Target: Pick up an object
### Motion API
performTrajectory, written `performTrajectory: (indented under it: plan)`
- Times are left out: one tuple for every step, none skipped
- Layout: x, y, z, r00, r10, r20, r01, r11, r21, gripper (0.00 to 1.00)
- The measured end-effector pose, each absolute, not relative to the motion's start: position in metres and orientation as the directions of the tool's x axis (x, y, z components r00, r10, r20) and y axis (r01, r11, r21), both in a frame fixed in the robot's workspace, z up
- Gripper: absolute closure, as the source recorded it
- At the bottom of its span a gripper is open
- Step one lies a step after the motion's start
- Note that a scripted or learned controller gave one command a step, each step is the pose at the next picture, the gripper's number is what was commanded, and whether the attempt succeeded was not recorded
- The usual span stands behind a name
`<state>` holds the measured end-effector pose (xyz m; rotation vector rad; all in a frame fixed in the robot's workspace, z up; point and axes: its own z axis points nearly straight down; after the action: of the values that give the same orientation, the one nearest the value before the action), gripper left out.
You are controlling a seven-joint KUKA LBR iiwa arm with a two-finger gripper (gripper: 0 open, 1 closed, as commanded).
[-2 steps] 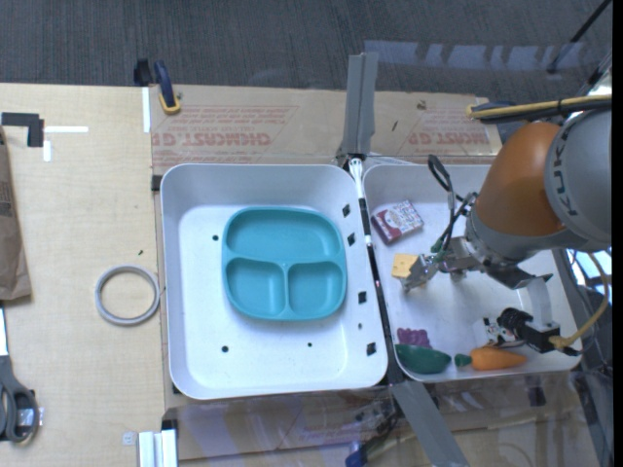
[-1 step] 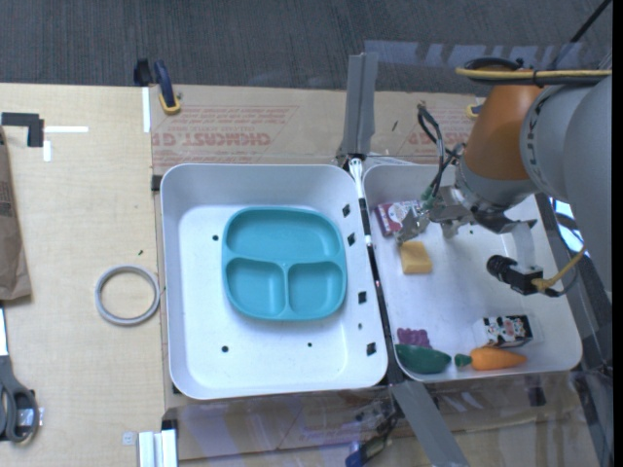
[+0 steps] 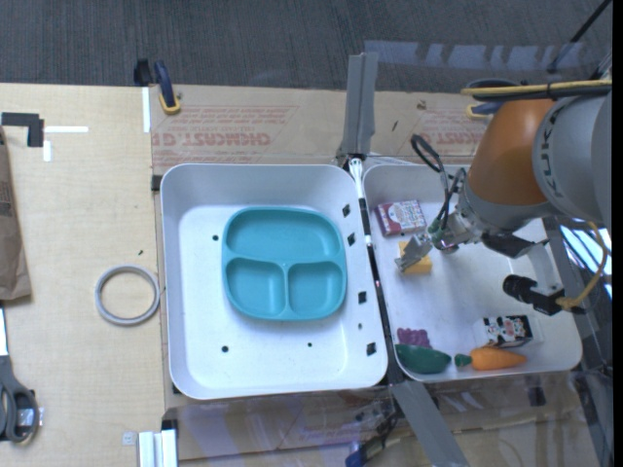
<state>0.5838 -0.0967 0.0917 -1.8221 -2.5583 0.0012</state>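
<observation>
- As I watch from the overhead camera, the grey arm (image 3: pixel 574 149) with its orange band (image 3: pixel 511 154) reaches in from three o'clock over the right bin (image 3: pixel 458 309).
- The gripper (image 3: pixel 417 252) sits low in that bin's upper half, its tip right at a small yellow block (image 3: pixel 418 266); the block lies at the six o'clock side of the tip, touching or nearly so.
- I cannot tell from this angle how far apart the jaws stand, nor whether the block is between them.
- A pink-and-white packet (image 3: pixel 400 217) lies at eleven o'clock from the gripper, near the bin's top wall.
- Along the bin's near edge, well apart from the gripper: a purple grape cluster (image 3: pixel 413 338), a dark green piece (image 3: pixel 424 360), an orange carrot (image 3: pixel 495 359) and a small black-and-white carton (image 3: pixel 506 330).
- In the left bin (image 3: pixel 185 280), a teal divided plate (image 3: pixel 285 264) rests at centre.
- On the bench at nine o'clock from that bin I see a tape ring (image 3: pixel 128 294).
</observation>
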Motion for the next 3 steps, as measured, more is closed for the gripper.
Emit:
performTrajectory:
  plan:
    - [0.588, -0.136, 0.176, -0.433, 0.902, -0.001, 0.902, 0.433, 0.0, 0.0]
    - [0.56, -0.169, 0.227, -0.393, 0.92, -0.002, 0.92, 0.393, 0.0, 0.0]
    - [0.649, -0.149, 0.189, -0.322, 0.947, -0.001, 0.947, 0.322, -0.001, 0.0]
